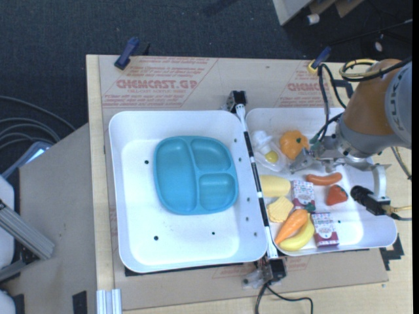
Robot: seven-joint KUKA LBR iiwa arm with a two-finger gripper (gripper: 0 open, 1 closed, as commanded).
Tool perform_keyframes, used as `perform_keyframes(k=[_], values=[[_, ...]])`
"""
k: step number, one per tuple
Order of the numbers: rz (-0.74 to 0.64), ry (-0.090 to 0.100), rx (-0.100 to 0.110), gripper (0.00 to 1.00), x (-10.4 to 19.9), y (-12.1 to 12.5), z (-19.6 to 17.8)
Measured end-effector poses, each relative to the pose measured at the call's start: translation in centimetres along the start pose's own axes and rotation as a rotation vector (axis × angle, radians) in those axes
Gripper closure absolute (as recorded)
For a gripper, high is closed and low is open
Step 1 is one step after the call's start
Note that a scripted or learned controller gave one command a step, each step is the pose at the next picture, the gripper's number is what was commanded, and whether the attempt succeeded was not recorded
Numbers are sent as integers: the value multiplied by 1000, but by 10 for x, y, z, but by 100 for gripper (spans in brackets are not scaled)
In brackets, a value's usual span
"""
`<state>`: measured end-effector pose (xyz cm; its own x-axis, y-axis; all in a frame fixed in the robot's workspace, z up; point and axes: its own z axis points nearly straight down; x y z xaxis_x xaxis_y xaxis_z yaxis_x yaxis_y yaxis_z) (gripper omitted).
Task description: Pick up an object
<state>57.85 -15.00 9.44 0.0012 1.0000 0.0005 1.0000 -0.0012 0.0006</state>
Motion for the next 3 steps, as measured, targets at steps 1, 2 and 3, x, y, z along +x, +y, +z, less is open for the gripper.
perform_keyframes(k=[1,2,3], values=[[-2,-1,-2,0,30,61,9],[-2,-2,-3,100,30,61,-1],[-3,1,2,100,79,11,-91]])
